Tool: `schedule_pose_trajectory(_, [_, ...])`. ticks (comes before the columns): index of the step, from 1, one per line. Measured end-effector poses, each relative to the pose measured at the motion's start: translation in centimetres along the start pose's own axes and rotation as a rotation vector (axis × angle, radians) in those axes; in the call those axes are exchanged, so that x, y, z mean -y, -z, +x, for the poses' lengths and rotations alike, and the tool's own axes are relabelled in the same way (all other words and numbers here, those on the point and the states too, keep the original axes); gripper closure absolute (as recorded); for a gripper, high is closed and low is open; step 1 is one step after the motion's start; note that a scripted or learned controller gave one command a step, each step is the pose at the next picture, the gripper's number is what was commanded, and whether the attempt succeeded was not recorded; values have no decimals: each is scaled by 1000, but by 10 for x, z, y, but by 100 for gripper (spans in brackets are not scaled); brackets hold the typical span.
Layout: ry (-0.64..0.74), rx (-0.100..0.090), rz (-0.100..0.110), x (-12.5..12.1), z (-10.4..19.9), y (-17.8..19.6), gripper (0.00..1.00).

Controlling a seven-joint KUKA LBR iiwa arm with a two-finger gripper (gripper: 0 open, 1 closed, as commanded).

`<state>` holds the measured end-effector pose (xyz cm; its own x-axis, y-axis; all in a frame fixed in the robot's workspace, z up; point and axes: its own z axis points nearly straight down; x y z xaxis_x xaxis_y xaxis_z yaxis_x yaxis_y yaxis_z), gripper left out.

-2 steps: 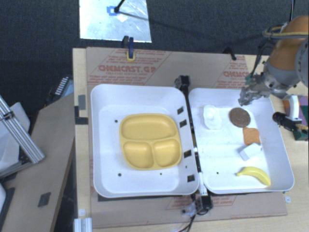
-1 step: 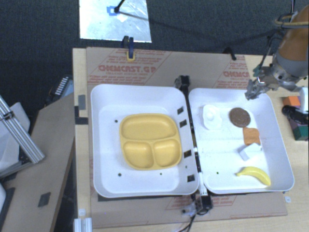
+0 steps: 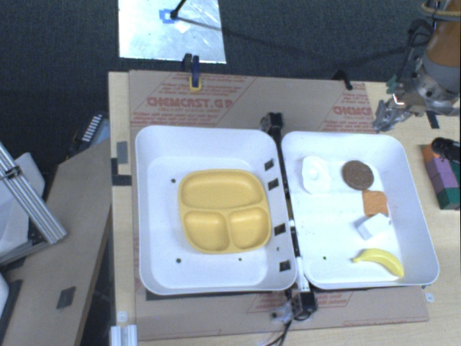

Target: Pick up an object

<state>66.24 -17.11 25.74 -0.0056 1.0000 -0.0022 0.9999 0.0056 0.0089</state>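
1. The counter (image 3: 238, 92), covered in printed cardboard, carries two shallow white bins side by side.
2. The left bin (image 3: 155, 193) holds a yellow divided tray (image 3: 223, 209) lying flat near its middle, with one long compartment and two smaller ones.
3. The right bin (image 3: 414, 215) holds the likely targets, all lying apart from the arm.
4. The arm (image 3: 439, 56) hangs over the counter just beyond the right bin's far right corner, and its hand (image 3: 389, 114) is above the rim there, not over any object. Whether the hand is spread or pressed together I cannot tell (it is small and dim against the cardboard).
5. The yellow banana (image 3: 380, 261) lies near the bin's near edge, curved and smooth, standing clear of its neighbours, so it looks the easiest to pick.
6. A white rounded piece (image 3: 315, 173) sits toward the bin's far left, hard to read against the white floor.
7. A brown disc (image 3: 357, 174) lies just beside it, flat and probably awkward to pinch.
8. An orange block (image 3: 375, 202) and a small white block (image 3: 373, 227) lie close together, perhaps touching.
9. To do the step well, the hand should travel inward over one isolated object, line up across its narrow width, and descend straight.
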Motion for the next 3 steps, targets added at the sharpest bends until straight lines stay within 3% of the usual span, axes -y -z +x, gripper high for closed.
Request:
schedule_pose_trajectory(2, [4, -5, 8, 32, 104, -14, 100])
schedule_pose_trajectory(3, [3, -4, 10, 64, 148, -18, 100])
